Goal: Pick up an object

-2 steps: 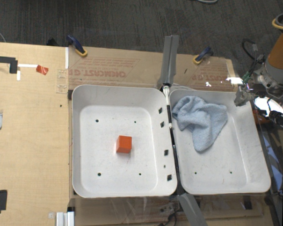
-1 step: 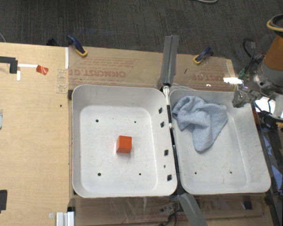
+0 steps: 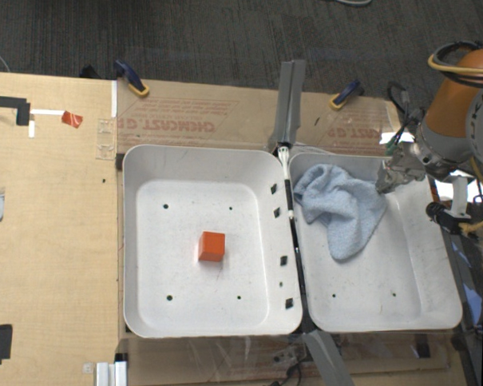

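Observation:
A crumpled light blue cloth (image 3: 341,210) lies in the far left part of the right bin (image 3: 416,304). An orange-red block (image 3: 212,247) sits near the middle of the left bin (image 3: 149,304). My gripper (image 3: 388,180) hangs low over the right bin's far side, right at the cloth's upper right edge. The arm with its orange band (image 3: 456,101) comes in from the right above it. Whether the gripper's tip touches the cloth is hard to tell.
A grey divider post (image 3: 289,102) rises between the two bins at the back. Clamps (image 3: 131,78) hold the cardboard behind the bins. A wooden bench top (image 3: 39,243) lies to the left. Cables hang by the arm on the right.

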Robot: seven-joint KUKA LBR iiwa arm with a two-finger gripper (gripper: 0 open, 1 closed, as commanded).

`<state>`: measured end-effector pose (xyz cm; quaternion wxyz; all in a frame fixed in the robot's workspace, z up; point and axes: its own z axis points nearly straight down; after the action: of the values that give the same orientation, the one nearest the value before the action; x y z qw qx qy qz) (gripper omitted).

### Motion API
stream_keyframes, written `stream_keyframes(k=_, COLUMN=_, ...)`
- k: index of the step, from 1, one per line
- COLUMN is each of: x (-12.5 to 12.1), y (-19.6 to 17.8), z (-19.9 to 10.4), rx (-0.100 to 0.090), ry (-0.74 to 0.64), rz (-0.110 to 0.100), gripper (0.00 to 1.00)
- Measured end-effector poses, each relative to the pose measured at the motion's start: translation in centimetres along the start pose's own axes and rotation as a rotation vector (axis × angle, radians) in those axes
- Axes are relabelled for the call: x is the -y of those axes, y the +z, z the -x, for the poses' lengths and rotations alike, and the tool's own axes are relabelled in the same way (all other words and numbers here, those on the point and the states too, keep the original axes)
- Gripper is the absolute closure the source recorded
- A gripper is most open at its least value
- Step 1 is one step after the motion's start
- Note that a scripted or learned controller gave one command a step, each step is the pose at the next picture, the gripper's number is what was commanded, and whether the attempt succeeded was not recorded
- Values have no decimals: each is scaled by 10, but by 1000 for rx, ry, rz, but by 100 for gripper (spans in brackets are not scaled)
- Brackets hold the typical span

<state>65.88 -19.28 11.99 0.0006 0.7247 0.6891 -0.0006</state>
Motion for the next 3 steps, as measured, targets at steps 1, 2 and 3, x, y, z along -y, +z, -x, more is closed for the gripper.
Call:
stream_keyframes(k=1, x=0, y=24, z=-23, rx=2, ry=57, rz=6, gripper=100)
stream_keyframes(k=2, x=1, y=24, z=-50, rx=1, ry=117, rz=6, gripper=100)
stream_keyframes(k=3, x=2, y=25, z=-49, rx=2, ry=117, rz=4, gripper=0)
